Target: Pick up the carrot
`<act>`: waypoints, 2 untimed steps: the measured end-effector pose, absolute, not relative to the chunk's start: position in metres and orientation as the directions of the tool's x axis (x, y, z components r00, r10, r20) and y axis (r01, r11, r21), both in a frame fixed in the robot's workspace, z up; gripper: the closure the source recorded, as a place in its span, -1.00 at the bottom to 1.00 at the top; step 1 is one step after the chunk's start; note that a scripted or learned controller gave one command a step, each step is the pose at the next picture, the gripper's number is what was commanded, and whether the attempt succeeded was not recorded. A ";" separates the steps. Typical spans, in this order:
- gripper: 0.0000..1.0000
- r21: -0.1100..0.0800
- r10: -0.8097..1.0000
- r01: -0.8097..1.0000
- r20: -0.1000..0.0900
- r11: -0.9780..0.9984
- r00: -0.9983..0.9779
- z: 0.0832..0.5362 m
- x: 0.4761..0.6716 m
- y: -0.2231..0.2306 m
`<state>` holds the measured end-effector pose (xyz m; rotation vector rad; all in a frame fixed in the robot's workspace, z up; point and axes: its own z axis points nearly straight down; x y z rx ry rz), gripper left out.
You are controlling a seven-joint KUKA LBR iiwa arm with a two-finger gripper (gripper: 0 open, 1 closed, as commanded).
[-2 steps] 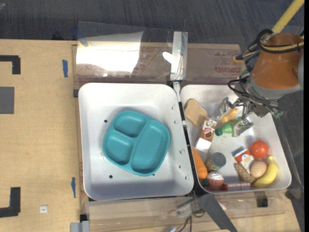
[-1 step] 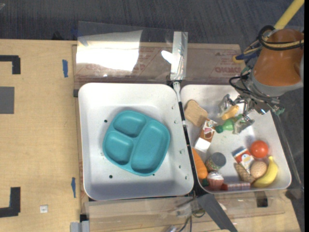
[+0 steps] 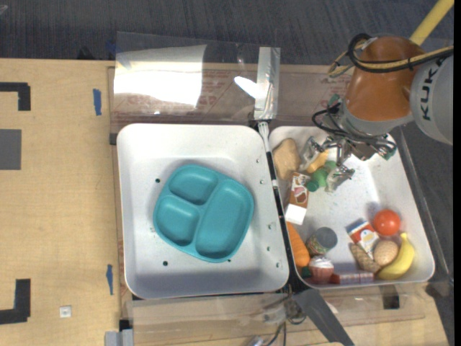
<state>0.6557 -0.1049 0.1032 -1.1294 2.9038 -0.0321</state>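
The carrot [image 3: 298, 245], a smooth orange tapered piece, is seen against the left wall of the right bin [image 3: 418, 193], its long axis running roughly along that wall. The end effector [image 3: 329, 166] is poised near the bin's far end, well apart from it; its grip state cannot be told.

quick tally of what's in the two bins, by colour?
Teal: 1, three-compartment plastic plate, left bin
Orange: 1, long carrot, right bin
Red: 1, round tomato
Yellow: 1, curved banana
Tan: 2, oblong bread roll, small egg
Grey: 1, round disc
Total: 7 clearly identifiable; remaining small items unclear.
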 end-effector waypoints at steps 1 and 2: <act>1.00 -0.014 -0.737 -0.737 -0.014 0.676 -0.676 0.194 0.671 -0.087; 1.00 -0.008 -0.842 -0.842 -0.007 0.540 -0.540 0.198 0.668 -0.137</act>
